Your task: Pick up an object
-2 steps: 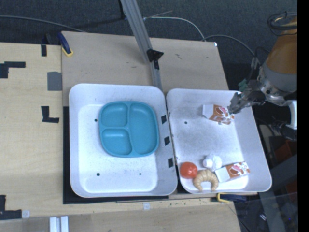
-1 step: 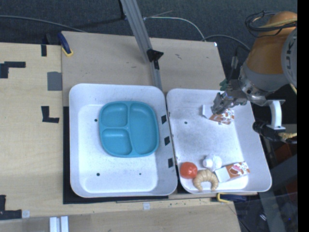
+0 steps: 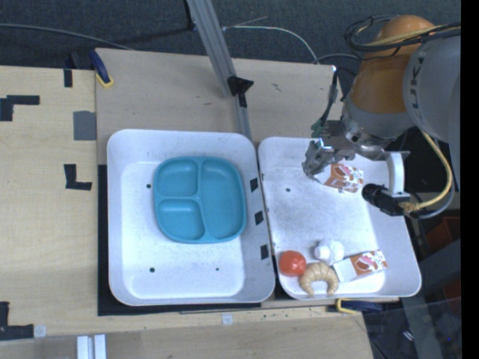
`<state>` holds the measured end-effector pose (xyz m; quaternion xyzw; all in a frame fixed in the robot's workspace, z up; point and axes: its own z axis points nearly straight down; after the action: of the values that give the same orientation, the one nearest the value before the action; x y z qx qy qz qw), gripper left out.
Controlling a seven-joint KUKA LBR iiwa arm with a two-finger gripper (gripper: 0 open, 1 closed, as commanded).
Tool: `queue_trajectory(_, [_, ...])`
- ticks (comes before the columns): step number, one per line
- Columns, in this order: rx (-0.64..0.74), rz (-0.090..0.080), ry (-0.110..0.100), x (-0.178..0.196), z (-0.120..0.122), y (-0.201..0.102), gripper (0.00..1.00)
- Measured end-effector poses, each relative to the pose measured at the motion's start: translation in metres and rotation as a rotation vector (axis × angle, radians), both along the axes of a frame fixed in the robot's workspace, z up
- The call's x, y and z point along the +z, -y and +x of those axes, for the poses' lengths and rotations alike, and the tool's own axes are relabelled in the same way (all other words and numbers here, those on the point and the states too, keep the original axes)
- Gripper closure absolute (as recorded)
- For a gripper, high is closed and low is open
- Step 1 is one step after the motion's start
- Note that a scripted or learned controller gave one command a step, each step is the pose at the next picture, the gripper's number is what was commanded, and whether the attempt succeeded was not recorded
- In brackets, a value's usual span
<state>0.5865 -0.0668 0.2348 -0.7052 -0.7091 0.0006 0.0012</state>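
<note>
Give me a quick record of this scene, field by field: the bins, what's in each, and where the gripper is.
left bin: holds a blue divided plate
right bin: red-and-white packet near far edge; red ball, croissant, small white object and second packet at near edge
gripper: over right bin's far end, just beside the far packet
held object: none seen

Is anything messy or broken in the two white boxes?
Nothing looks broken or spilled. The blue plate lies flat in the left bin. The croissant, tomato and packets sit loosely in the right bin.
</note>
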Motion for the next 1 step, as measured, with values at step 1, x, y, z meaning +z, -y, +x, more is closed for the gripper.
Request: queue_trajectory(1, [0.001,0.000,0.002,0.0080,0.0111,-0.0499,1.00])
